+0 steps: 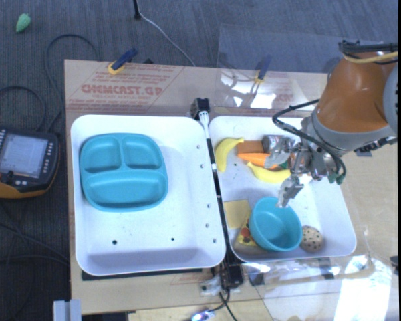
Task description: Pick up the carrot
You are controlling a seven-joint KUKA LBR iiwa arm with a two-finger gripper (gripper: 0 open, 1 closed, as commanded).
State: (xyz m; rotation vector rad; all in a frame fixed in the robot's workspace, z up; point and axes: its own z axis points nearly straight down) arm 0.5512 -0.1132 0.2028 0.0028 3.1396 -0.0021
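The carrot (259, 158) is orange and lies in the right bin (334, 209), toward its back, between two yellow bananas. One banana (226, 151) curves at its left. The other banana (271, 174) lies just in front of it. My gripper (291, 179) hangs over the right bin, a little right of and in front of the carrot, just above the rim of the blue bowl (275, 227). The wrist and its cables cover the carrot's right end. Nothing shows in the gripper.
A brown-orange block (250, 146) and a silvery object (274, 142) lie behind the carrot. A yellow slice (236, 212) and a speckled round piece (311, 238) lie near the bowl. The left bin (107, 246) holds a blue divided plate (123, 171).
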